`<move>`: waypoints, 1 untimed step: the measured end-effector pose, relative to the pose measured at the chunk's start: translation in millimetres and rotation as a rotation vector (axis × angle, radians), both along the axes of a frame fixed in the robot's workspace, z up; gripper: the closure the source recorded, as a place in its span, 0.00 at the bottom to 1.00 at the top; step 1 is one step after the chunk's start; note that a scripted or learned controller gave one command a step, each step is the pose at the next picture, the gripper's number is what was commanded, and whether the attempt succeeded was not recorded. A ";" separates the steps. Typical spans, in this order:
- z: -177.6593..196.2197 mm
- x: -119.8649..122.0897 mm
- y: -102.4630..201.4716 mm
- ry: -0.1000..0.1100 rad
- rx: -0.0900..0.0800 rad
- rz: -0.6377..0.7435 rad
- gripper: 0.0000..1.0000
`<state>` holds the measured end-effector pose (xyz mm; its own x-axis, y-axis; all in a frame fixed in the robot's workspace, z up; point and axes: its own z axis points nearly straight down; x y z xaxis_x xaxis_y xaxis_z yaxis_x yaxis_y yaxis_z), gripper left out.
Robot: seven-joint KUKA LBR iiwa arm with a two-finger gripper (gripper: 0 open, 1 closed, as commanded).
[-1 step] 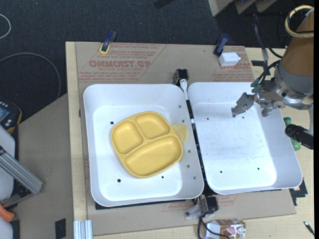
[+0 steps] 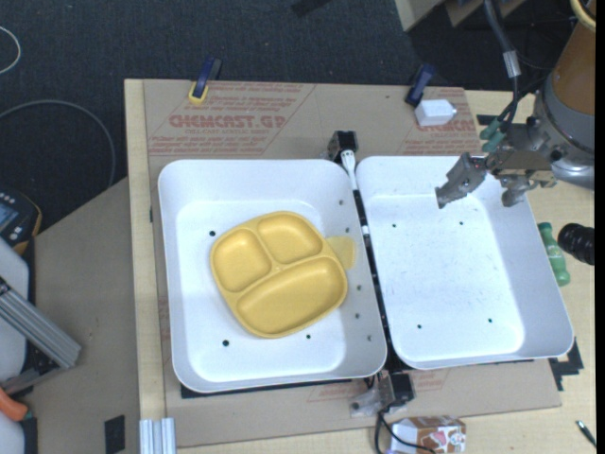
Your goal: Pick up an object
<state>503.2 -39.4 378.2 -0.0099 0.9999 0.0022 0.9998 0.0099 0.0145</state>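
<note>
Yellow divided plate [image 2: 278, 274] lies flat in the left bin [image 2: 180, 253], a little toward the near side, its three compartments facing up: two small ones on the far side and one long one on the near side. A small yellowish piece [image 2: 342, 250] peeks out just beside the plate's right edge, touching it or tucked under it; which one cannot be told. Between the two bins runs a dark strip with a black clip [image 2: 342, 146] at its far end. The right bin [image 2: 454, 291] shows its speckled white floor. Above its far right corner hangs the gripper [image 2: 482, 185], reaching in from the right, well apart from the plate. Its two grey fingers stand spread, one pointing left and near, the other further right, with nothing between them.
</note>
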 end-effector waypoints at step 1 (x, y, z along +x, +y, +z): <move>108.8 -23.9 51.5 -0.002 0.001 -0.002 0.00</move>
